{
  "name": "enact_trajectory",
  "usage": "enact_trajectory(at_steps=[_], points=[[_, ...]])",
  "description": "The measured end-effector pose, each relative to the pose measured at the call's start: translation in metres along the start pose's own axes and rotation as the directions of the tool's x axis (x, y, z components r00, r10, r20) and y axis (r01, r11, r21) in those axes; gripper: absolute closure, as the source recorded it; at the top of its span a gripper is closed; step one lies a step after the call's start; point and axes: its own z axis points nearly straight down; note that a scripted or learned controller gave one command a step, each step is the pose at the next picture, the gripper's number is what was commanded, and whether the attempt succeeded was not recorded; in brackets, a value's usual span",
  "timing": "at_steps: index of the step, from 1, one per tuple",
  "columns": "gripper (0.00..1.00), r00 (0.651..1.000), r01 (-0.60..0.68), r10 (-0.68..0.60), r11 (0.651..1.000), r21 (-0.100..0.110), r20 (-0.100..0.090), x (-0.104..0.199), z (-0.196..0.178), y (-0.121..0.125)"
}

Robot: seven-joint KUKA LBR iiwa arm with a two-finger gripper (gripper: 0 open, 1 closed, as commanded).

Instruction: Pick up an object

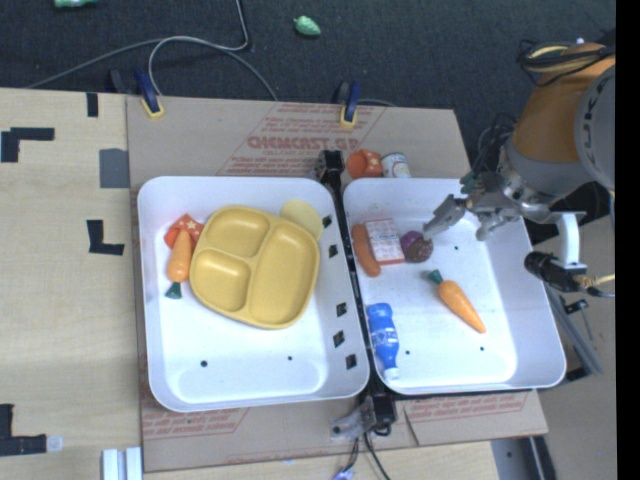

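My gripper (462,223) hangs over the upper part of the right bin (500,363), its two fingers spread apart and open with nothing between them. Just left of the left finger (440,216) lies a small dark purple object (416,245). Beside that sit a pink-and-white packet (383,240) and a sausage (364,251). An orange carrot (459,304) lies below the gripper in the bin's middle. A blue packet (381,335) rests by the bin's left wall.
The left bin (240,378) bears a yellow divided plate (253,265), a small carrot (179,258), a red item (184,229) and a pale yellow piece (301,214). Small items (378,164) sit behind the bins. Clamps hold the cardboard's far edge.
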Motion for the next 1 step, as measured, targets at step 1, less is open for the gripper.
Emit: enact_trajectory(at_steps=[1], points=[[0.0,1.0,0.002,-0.002,1.0,-0.008,0.0,0.0054,0.1012,0.0258]])
